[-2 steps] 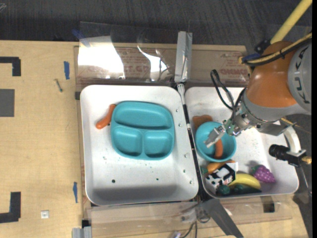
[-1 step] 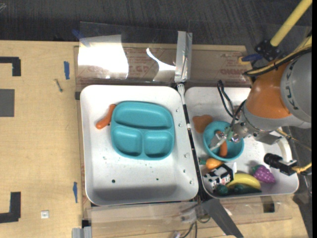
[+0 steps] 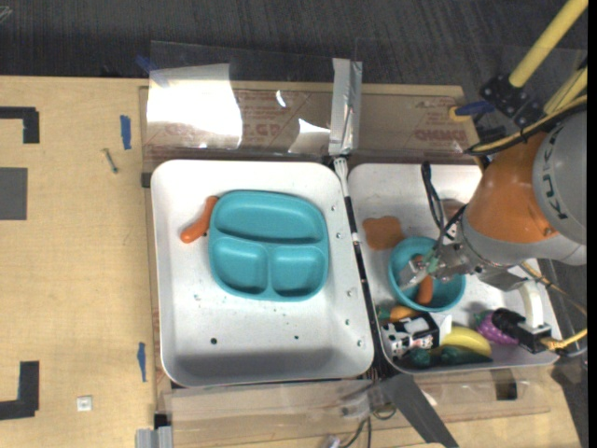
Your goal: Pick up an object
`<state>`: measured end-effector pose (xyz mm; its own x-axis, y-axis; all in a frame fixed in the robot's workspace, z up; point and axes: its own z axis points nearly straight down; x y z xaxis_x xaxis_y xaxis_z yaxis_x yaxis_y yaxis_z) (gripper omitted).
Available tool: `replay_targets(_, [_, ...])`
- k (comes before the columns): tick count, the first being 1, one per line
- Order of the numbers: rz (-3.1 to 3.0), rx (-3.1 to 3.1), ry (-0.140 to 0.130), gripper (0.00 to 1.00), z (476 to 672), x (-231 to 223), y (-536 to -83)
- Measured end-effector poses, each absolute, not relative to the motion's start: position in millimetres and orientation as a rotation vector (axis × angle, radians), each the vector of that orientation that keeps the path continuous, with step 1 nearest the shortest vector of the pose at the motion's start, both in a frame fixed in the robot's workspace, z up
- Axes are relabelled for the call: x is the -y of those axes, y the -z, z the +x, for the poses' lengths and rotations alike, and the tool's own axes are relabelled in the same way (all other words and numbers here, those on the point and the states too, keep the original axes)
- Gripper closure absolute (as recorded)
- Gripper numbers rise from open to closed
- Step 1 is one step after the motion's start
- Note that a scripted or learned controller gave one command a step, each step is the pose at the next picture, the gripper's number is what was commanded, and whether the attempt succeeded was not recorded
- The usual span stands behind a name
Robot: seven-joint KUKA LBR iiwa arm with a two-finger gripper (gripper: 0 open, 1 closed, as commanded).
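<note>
Two white bins sit side by side: the left bin (image 3: 187,343) carries a teal divided plate (image 3: 269,244) with an orange carrot-like piece (image 3: 196,224) at its left edge, and its floor is flecked with small dark specks. In the right bin (image 3: 396,183) lie a dull orange-brown block (image 3: 382,231), a teal bowl (image 3: 424,273) with something orange inside, a yellow banana (image 3: 465,341), a purple piece (image 3: 492,328) and a black-and-white patterned toy (image 3: 410,332) (cow-like blotches). The arm (image 3: 532,199) is grey with an orange band. The table (image 3: 65,250) is pale tan wood marked with black and blue tape.
</note>
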<state>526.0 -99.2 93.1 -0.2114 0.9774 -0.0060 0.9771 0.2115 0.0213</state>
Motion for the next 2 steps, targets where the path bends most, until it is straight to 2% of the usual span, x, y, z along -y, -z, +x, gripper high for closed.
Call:
replay_targets(1, [2.408, -1.989, -0.025, 0.00, 497.1, 105.2, -92.9])
replay_targets(2, [2.404, -1.990, -0.028, 1.00, 498.7, 104.8, -103.1])
